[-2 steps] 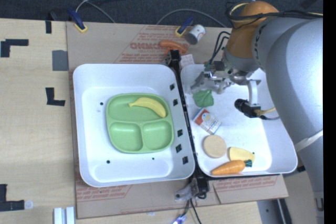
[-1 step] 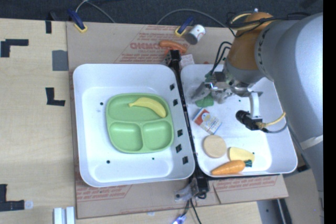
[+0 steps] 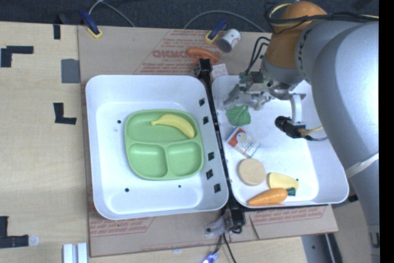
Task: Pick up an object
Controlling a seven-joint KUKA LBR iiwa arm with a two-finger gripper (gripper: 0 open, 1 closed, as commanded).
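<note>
green plate (image 3: pixel 164 158): in the left bin (image 3: pixel 104 132), a banana (image 3: pixel 175 124) in its top compartment
right bin (image 3: pixel 308 163): green leafy piece (image 3: pixel 237 115), small packet (image 3: pixel 244 142), tan round disc (image 3: pixel 251 172), yellow wedge (image 3: pixel 282 181), carrot (image 3: pixel 268 196)
gripper (image 3: pixel 246 95): low over the right bin, just above the green leafy piece
jaws: cannot tell whether apart or together
</note>
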